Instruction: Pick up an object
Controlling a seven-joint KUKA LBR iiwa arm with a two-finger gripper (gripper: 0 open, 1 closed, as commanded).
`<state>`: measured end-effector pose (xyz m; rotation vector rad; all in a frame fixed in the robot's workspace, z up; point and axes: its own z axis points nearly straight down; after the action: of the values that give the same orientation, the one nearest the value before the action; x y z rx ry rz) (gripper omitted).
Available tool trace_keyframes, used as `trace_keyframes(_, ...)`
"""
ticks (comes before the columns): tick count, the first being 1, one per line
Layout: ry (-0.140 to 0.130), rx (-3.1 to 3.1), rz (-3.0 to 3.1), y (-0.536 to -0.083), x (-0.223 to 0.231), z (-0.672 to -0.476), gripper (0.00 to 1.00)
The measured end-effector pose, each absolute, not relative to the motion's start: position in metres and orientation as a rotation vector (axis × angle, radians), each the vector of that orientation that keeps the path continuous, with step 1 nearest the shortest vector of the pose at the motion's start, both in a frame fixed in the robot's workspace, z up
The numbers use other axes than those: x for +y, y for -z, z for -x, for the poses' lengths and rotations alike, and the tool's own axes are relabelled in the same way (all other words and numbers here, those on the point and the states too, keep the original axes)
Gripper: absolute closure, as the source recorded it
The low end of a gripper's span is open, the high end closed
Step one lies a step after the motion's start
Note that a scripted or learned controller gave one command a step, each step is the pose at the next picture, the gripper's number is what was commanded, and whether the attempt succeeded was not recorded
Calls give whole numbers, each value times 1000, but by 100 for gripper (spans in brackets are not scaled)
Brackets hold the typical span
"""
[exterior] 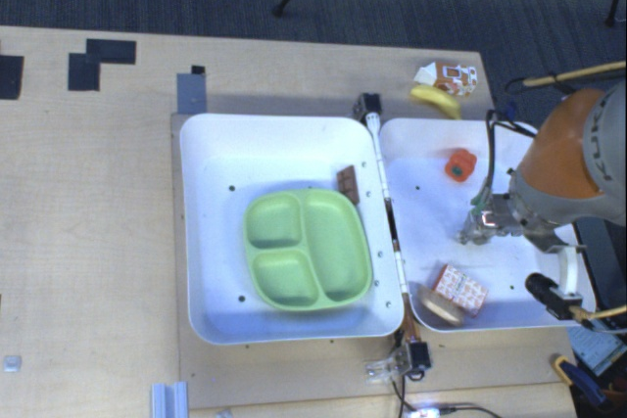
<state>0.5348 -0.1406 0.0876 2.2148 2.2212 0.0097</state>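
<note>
In the right bin (421,210) a small orange-red object (459,164) lies near the back. A red-and-white patterned box (459,290) rests at the front edge on top of a tan, rounded object (438,310). My gripper (478,230) hangs low over the bin's right middle, between the orange object and the box, touching neither. Nothing shows between its fingers.
The left bin (211,210) holds a green divided plate (307,249) and a small brown piece (347,179) by the divider. A yellow banana (435,100) and a small carton (451,75) lie on the bench behind the right bin. The arm (568,157) crosses the right side.
</note>
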Motion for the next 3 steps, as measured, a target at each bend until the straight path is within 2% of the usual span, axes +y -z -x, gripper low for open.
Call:
trace_keyframes(1,-9,2216,-2211,-88,-166,-490,100)
trace_keyframes(2,-6,2225,-2214,-177,-93,-495,100)
trace_keyframes(3,-4,2224,-2215,-176,-94,-494,0)
